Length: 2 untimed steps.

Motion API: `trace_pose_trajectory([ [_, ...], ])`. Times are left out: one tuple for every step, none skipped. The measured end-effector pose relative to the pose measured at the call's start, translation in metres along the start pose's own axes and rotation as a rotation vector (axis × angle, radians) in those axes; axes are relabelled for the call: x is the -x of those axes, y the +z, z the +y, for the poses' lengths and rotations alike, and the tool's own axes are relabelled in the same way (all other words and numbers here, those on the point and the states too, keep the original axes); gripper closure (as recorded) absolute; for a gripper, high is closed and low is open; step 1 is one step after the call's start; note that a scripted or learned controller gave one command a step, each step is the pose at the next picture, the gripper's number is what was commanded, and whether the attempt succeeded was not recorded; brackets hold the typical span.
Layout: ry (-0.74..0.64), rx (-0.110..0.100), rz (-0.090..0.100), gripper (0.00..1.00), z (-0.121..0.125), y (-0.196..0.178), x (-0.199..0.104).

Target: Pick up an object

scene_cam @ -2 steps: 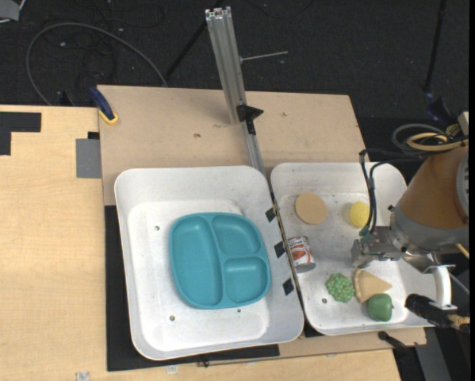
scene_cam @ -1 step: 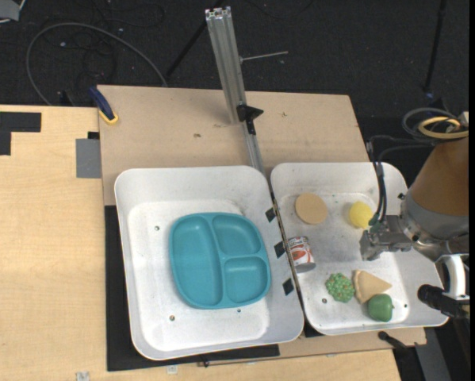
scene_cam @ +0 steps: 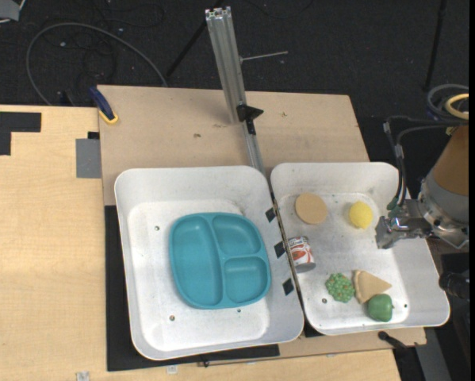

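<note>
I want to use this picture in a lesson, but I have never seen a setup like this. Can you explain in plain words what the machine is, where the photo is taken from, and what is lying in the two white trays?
The photo comes from one fixed camera above the bench, looking down at a slant. The machine is a robot arm entering from the right; its gripper sits over the right bin, near its right edge. Nothing shows between its fingers. The left bin holds a teal divided plate. The right bin holds toy foods: a tan round disc, a yellow lemon, a small can, green broccoli, a tan wedge and a green round piece.
</note>
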<state>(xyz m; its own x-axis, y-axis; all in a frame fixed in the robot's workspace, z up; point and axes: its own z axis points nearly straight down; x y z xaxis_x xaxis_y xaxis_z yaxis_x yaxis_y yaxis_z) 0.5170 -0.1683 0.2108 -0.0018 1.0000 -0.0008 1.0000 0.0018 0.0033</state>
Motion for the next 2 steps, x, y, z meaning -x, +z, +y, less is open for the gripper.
trace_pose_trajectory([
  [0.000,-0.004,0.001,1.00,0.000,-0.009,0.001],
  [-0.003,-0.003,0.003,1.00,0.010,-0.020,-0.049],
])
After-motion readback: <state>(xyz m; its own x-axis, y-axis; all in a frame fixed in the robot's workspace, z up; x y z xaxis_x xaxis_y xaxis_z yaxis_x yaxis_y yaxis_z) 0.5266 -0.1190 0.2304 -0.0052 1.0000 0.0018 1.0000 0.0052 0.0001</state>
